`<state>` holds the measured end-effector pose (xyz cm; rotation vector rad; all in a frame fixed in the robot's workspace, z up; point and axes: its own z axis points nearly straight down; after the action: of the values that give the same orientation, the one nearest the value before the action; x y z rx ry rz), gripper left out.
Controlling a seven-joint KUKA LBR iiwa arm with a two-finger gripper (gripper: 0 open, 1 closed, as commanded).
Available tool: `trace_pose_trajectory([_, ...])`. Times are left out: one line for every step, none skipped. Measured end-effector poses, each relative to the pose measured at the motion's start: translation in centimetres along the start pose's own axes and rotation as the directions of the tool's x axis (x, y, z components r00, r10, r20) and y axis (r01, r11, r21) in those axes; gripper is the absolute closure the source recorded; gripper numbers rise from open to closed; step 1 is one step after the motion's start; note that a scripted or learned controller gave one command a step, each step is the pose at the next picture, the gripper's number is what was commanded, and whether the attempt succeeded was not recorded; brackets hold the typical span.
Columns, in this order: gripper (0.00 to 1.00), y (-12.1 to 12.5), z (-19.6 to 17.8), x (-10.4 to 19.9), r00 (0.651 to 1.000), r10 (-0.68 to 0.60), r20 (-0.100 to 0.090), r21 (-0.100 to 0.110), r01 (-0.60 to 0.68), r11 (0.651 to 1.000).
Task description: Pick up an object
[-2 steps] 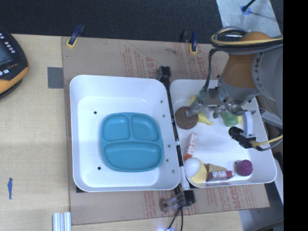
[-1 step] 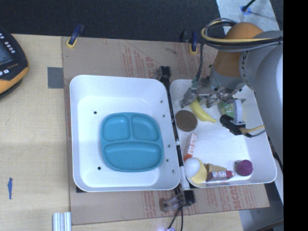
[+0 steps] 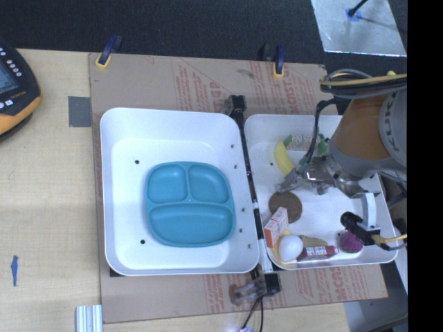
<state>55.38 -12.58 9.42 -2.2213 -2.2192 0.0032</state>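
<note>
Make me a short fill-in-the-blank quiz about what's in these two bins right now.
1. The blue divided plate lies in the ____ bin.
2. The banana in the right bin is coloured ____.
3. The plate has ____ compartments.

Missing words: left; yellow; three

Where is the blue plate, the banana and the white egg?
blue plate (image 3: 188,204), camera view, on its big lower section.
banana (image 3: 282,158), camera view, on the middle of its yellow body.
white egg (image 3: 289,246), camera view, on its rounded top.
</note>
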Motion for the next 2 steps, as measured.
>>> trace_pose_trajectory([0.00, 6.5, 0.1, 2.6, 1.000, -0.009, 0.000, -0.006, 0.009, 1.000])
trace_pose_trajectory([1.00, 6.2, -0.9, 2.4, 1.000, -0.007, 0.000, 0.001, 0.007, 1.000])
